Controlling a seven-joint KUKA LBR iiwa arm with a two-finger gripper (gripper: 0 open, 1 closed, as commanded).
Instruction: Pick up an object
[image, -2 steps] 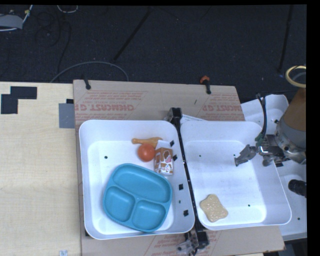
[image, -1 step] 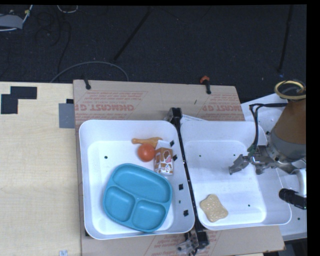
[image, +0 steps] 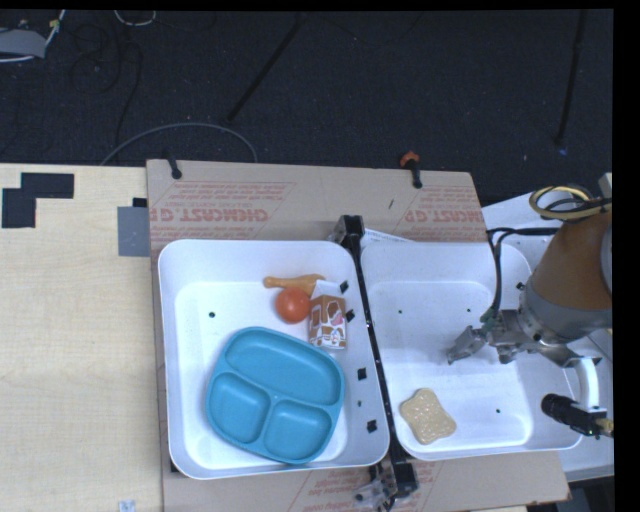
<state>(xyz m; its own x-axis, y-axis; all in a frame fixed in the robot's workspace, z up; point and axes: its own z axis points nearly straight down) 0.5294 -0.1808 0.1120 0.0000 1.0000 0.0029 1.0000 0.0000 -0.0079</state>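
Grey hand (image: 468, 346) low over the right bin (image: 455, 262), finger state unclear, arm cut off rightward.

Both bins (image: 185, 300) are white. The divided tray (image: 274, 393) is light blue, the ball (image: 292, 306) red-orange, the small carton (image: 327, 323) brown-and-white patterned, and the cookie-shaped piece (image: 428, 416) at lower right pale tan. The worktop (image: 70, 350) is light wood with black squares at the frame's upper left.

Arm (image: 575, 275) cut off at right.
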